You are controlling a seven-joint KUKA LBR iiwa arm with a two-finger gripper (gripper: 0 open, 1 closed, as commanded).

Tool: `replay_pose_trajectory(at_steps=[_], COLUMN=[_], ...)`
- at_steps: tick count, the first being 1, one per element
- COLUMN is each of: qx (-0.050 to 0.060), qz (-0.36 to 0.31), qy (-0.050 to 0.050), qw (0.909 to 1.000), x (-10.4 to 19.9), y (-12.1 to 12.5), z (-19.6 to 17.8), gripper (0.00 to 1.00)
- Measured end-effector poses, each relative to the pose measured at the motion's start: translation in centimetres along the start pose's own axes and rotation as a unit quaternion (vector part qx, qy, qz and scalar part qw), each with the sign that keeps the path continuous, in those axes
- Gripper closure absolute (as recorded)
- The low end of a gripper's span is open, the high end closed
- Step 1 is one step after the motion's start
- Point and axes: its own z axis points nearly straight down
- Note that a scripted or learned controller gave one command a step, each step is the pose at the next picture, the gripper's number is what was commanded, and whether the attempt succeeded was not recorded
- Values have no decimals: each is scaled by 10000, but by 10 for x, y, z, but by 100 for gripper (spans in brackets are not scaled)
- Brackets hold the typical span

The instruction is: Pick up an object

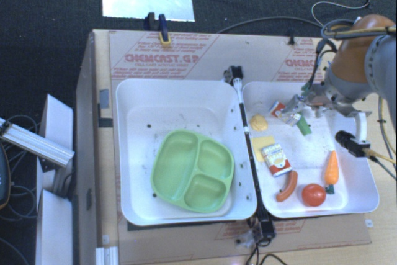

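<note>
Your gripper (296,113) sits in the right bin's (366,192) upper part, over a green piece (303,127); you cannot tell its finger state.

One fixed camera watches me from above the bench (186,49), looking down at a slant. It stands far enough back to take in both white bins whole, the left bin (133,133) and the right bin (360,183) side by side, plus the dark floor (49,9) beyond the far edge. My arm (363,53) enters from the right side of the frame.
</note>
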Motion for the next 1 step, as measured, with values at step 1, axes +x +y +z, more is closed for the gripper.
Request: replay_pose_trajectory(at_steps=[1], qx=[5], qz=[0], qy=[1], qw=[10000], x=[0], y=[0], z=[0], gripper=[0])
